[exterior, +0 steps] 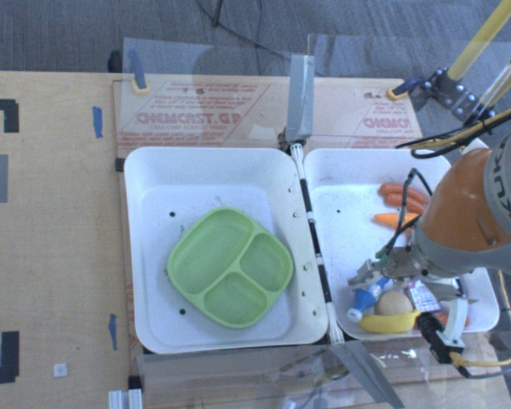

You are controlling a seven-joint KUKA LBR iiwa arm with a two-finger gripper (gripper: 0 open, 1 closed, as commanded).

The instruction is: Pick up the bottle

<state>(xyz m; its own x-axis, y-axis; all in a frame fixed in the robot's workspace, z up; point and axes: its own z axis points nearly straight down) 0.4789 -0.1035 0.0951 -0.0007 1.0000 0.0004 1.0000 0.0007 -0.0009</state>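
The bottle [368, 296] lies on its side in the right bin [345, 177], low in its near part, close to the near-left corner. It is white or pale with a blue band around it, and one end points toward the bin's front wall. Just to its right a beige, rounded object [393, 302], perhaps a potato or an egg-shaped toy, sits against it, and a yellow banana [388, 322] lies along the front wall, touching or nearly touching both. A small white item with red and pink print [422, 297] rests just right of the rounded object, partly under the arm.

The claw [376, 270] hangs just above the bottle, at the end of the grey wrist with its broad orange band [462, 207]. Its metal parts are small and blurred here, so whether the fingers are spread or pressed together cannot be told, and nothing is plainly seen between them.

Farther back in the same bin, orange carrots [399, 196] lie near the arm, with another orange piece [388, 220] just in front of them.

The left bin [153, 177] holds a light green divided plate [230, 267] with three compartments, lying flat and turned at an angle.

Both bins sit side by side on the wooden surface [51, 228].
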